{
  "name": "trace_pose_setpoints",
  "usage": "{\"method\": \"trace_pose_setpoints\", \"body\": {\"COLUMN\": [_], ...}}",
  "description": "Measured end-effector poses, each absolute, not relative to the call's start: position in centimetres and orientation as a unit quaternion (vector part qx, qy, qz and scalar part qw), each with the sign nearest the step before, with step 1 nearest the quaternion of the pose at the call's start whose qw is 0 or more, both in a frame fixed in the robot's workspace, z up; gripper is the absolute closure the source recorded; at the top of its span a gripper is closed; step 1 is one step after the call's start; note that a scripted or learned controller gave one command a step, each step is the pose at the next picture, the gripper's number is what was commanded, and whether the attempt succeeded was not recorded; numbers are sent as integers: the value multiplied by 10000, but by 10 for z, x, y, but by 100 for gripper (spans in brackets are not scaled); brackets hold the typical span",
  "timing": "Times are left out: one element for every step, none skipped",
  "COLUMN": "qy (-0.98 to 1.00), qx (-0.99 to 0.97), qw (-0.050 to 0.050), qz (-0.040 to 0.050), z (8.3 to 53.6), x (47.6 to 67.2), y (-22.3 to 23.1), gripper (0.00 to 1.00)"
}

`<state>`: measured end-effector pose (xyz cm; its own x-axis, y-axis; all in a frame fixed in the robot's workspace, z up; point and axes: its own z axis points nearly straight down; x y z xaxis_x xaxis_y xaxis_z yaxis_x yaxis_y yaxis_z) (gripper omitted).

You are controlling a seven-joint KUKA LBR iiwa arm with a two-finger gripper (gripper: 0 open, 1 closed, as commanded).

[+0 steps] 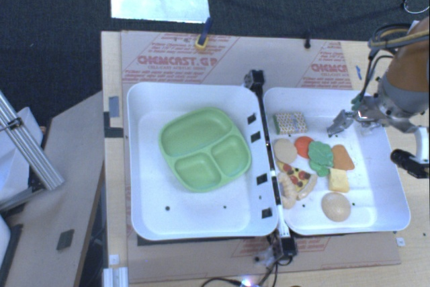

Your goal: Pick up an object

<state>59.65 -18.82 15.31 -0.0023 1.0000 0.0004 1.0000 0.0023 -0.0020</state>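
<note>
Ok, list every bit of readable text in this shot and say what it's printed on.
"CHEMCAST GP": red print on the board behind the left bin, left patch.
The same red print, right patch: too blurred to read.
The smaller red lines beneath both: too small to read.

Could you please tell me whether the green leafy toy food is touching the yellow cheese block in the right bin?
Touching. In the camera view, the green leafy piece overlaps the top edge of the yellow cheese block, with no white bin floor visible between them.
</note>
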Motion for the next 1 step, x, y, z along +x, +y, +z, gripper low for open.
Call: {"method": "trace_pose_setpoints", "body": {"qy": [-7081], "qx": [-7061], "qw": [7], "qz": [3], "z": [111], "x": [598], "y": [-185], "gripper": [0]}}
